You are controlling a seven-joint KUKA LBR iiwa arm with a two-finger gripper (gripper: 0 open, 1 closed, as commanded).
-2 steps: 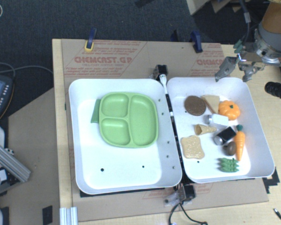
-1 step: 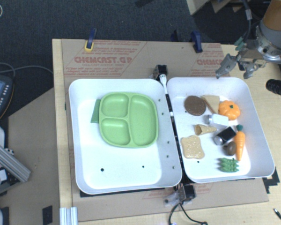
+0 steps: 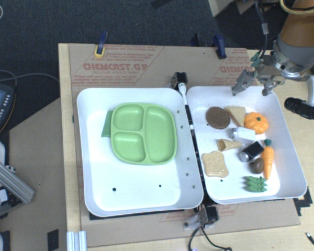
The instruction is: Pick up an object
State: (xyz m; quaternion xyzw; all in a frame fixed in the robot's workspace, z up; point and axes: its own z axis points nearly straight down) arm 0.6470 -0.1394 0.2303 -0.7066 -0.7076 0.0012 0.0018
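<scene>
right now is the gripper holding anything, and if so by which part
Nothing is held. The gripper hangs open above the far edge of the right bin, fingers spread with only air between them; the toy foods lie loose in that bin.

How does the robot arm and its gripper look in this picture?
The arm is grey metal with a wide orange band above the wrist and a silvery ring below it. A dark cable runs beside it. The gripper has two slim grey fingers.
</scene>
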